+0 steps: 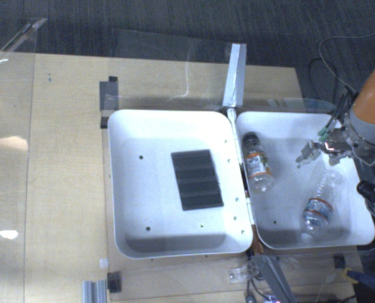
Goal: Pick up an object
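Camera view showed the gripper hanging over the right bin, its fingers spread apart with nothing between them. The pick had not yet been made, in my judgement: both candidates lay on the bin floor. A clear water bottle lay just below and beside the gripper, and a second bottle with an orange cap rested against the bin's left wall, apart from it. Descent, closing and lifting all seemed left to do. The left bin held a dark ribbed block near its middle. The wooden surface carried both bins, with a clear panel at its left and dark carpet beyond.
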`<action>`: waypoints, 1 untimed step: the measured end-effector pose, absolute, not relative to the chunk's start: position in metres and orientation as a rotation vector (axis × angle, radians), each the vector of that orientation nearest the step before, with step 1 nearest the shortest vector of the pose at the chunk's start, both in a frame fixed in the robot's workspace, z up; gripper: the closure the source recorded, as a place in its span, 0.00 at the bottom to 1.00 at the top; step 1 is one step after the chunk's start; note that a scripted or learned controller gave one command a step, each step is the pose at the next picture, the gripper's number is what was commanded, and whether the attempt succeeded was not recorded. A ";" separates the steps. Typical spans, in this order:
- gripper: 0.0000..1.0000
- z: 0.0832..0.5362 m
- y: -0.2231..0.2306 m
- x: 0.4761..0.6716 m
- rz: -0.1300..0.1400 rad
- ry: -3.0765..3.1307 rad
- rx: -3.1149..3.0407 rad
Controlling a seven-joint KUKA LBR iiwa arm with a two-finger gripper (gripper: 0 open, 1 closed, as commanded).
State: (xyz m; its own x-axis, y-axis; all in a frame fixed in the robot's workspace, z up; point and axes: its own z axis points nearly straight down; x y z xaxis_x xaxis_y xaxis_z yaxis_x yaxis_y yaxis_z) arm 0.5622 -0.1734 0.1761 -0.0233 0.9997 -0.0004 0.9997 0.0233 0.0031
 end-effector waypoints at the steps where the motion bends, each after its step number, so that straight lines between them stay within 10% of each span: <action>1: 0.00 0.089 -0.206 0.532 0.009 2.319 2.104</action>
